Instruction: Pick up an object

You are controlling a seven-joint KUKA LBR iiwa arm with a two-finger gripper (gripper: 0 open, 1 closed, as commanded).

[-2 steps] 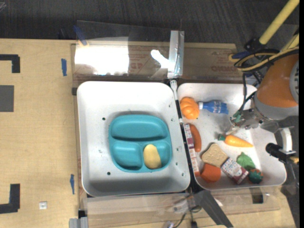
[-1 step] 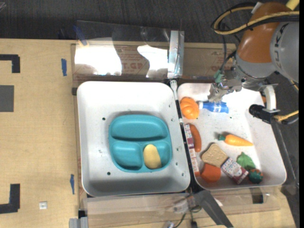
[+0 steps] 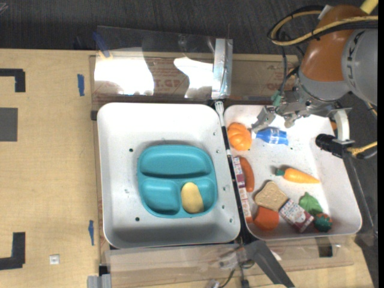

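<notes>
My gripper (image 3: 276, 119) hangs over the back of the right bin (image 3: 345, 185), its fingers spread open and holding nothing. Just in front of it lies a small blue and white object (image 3: 273, 137). An orange pumpkin toy (image 3: 239, 135) sits to its left against the bin's wall. Further forward lie a carrot (image 3: 297, 174), a slice of toast (image 3: 270, 195), a red tomato (image 3: 266, 218), a long red strip (image 3: 243, 174), a green vegetable (image 3: 311, 203) and a small printed box (image 3: 294, 214).
The left bin (image 3: 114, 131) holds a teal divided plate (image 3: 174, 164) with a yellow potato-like toy (image 3: 192, 197) in its front right compartment. A clear plastic sheet (image 3: 162, 71) stands behind the left bin. The arm and its cables cross the upper right.
</notes>
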